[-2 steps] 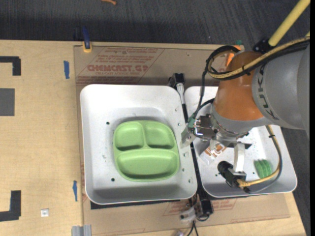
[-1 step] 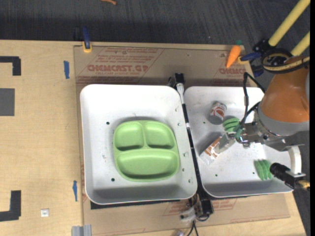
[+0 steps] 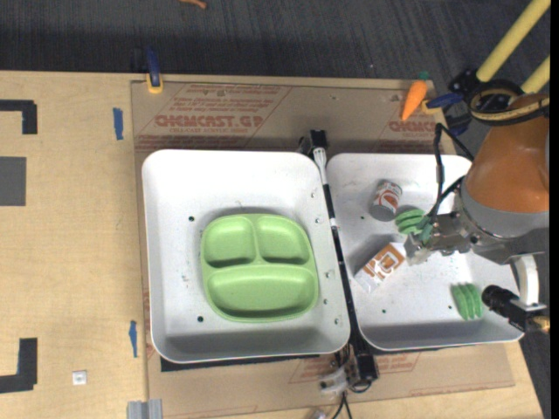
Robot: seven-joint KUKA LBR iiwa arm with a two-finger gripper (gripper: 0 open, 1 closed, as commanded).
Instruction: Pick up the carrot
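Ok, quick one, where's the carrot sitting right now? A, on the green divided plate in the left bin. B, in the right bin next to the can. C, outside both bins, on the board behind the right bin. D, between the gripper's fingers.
C: the carrot lies on the board beyond the far edge of the right bin, while the gripper is low over that bin near a small orange and white box.

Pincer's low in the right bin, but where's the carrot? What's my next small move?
Probably lift and swing toward the far edge. The carrot lies outside both bins, on the board beyond the right bin, while the pincer sits among a can, a packet and green items.
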